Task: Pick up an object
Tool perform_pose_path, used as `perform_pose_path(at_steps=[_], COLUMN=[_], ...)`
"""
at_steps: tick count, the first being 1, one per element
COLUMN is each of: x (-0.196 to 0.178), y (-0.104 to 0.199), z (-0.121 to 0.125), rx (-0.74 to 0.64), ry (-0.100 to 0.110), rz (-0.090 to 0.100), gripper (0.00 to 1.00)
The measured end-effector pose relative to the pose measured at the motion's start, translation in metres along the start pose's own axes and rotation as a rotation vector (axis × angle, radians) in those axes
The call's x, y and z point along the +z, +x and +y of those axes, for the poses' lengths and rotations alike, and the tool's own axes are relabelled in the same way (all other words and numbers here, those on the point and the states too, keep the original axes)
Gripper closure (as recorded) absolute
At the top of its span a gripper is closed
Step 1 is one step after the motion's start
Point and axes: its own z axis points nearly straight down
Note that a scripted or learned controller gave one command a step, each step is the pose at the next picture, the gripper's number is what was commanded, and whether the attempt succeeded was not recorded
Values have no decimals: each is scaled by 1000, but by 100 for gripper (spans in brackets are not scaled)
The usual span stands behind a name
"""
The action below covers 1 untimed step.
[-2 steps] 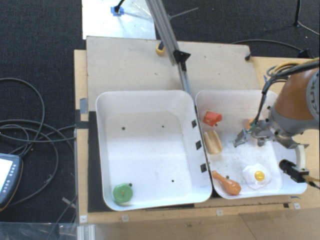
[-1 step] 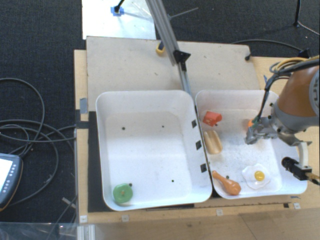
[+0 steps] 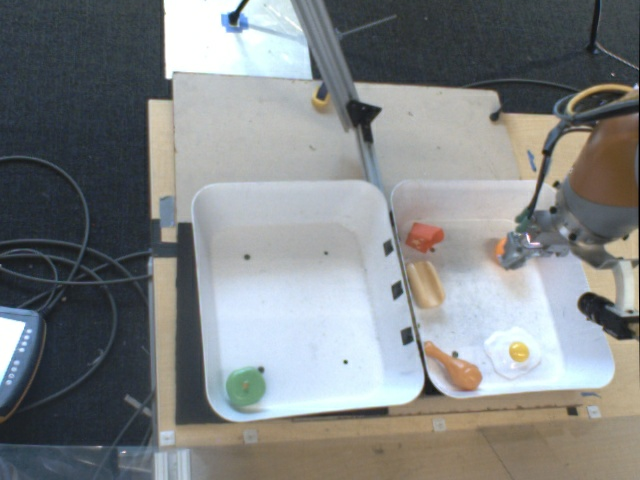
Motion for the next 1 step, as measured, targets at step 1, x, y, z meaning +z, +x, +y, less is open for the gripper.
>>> perform_pose_path(at_steps=[1], x=[-63], y=[-1], z=[-3], rx=[0], ry=[-2], rz=[-1], gripper=[100])
